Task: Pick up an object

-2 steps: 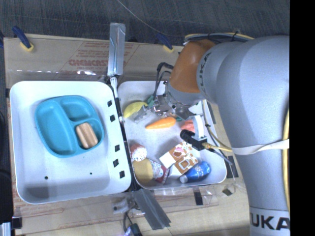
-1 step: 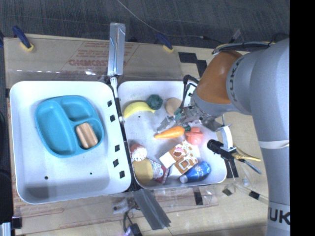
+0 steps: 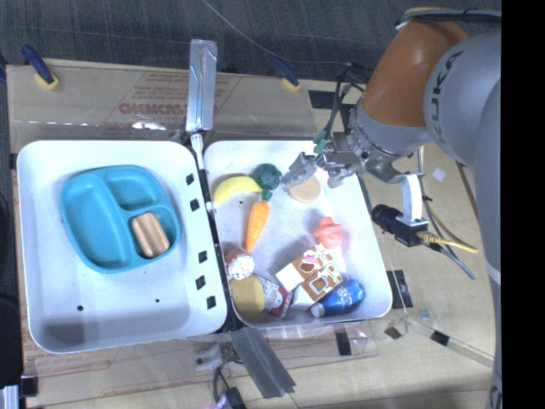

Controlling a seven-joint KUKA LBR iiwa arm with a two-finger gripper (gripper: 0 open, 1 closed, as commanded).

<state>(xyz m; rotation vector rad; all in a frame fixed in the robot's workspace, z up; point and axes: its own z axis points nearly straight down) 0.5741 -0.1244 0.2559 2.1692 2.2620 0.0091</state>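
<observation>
The likeliest target is the pale tan round disc (image 3: 304,189), lying near the back wall of the right bin (image 3: 375,267); everything below is placed from that disc. The gripper (image 3: 317,168) hangs just above it and slightly behind, fingers spread apart with nothing between them. To the disc's left sit a dark green lump (image 3: 267,175) and a yellow banana (image 3: 233,188); forward and left lies an orange carrot (image 3: 256,222). Forward and right is a pink toy (image 3: 329,232), then a printed carton (image 3: 311,275) and a blue bottle (image 3: 341,297). Far left, the other bin holds a blue divided tray (image 3: 106,216) with a brown sausage-like piece (image 3: 150,233). The risk I see: the disc is flat and low, so the fingers may close above it or skid it toward the bin wall.
</observation>
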